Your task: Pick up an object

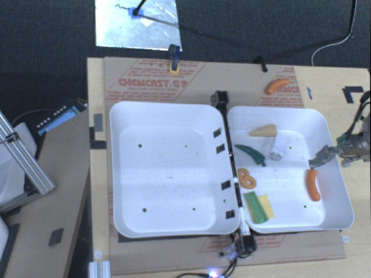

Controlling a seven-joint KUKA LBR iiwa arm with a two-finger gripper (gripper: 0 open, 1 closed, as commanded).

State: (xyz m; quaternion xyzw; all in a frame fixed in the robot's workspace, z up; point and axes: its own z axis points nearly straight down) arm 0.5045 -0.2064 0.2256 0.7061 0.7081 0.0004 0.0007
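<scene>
Bins sit side by side on the bench, left bin and right bin, and all the stuff is in the right one. Up at its far side there's a pale wedge-shaped piece, with a small clear cup on its side just nearer than that. A green pepper lies close to the divider, touching nothing that I can make out. Nearer again is an orange pretzel, then a green block lying partly over a yellow slab near the bin's near-left corner. Over toward the right wall there's an orange sausage, lying roughly far-to-near.

The gripper pokes in over the right rim, just beyond the far end of that sausage and slightly left of it. It isn't touching the sausage as far as I can see, there's a bit of white bin floor between them. Honestly can't tell how the jaws stand, it's just a grey blob at this angle, and nothing shows between them.

A second orange sausage sits outside the bins, on the cardboard sheet beyond the right bin. A yellow clamp sits at the sheet's far edge.
</scene>
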